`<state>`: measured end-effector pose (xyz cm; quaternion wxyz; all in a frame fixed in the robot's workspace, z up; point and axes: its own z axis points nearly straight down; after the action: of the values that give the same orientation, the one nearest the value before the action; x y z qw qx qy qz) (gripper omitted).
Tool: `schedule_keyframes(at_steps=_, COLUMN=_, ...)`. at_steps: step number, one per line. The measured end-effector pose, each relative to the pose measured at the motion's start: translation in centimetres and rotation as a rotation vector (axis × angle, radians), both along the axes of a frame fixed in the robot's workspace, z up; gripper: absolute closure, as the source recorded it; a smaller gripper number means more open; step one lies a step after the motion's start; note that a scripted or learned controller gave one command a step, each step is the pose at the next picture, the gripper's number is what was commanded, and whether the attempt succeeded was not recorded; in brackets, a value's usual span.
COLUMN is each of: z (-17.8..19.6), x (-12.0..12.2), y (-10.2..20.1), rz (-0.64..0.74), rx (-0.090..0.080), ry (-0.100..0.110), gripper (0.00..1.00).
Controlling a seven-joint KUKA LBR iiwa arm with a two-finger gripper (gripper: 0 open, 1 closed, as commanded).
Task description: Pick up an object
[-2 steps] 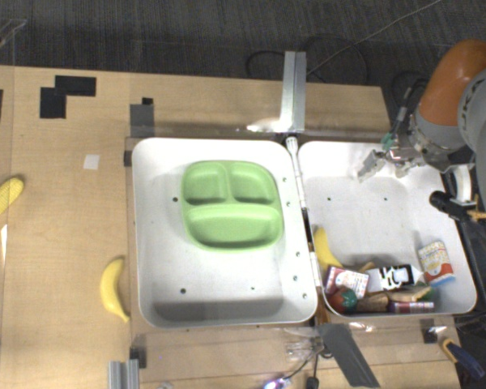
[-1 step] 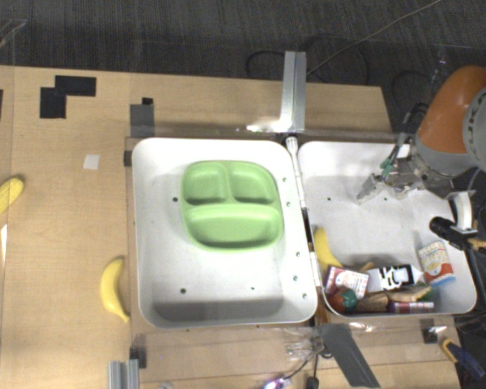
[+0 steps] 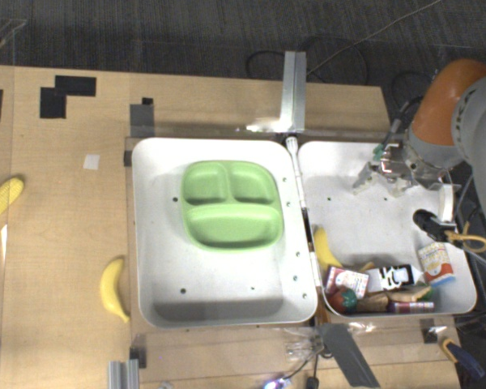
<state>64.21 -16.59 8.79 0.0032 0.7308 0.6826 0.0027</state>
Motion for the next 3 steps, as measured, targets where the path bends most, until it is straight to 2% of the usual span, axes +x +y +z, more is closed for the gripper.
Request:
schedule_keyframes(at_steps=1, z=0.2, x=-7.9, y=-0.1, rz=-0.001, rx=0.0, ry=-0.003, gripper=0.0)
schedule_keyframes(at_steps=2, z=2.1, x=-15.4, y=4.1, rz=-0.009, rx=0.001, ry=0.004, gripper=0.0)
schedule_keyframes(at_steps=3, z=5.6, x=-15.4, y=3.5, rz=0.013, rx=0.0, ry=0.003, gripper=0.0)
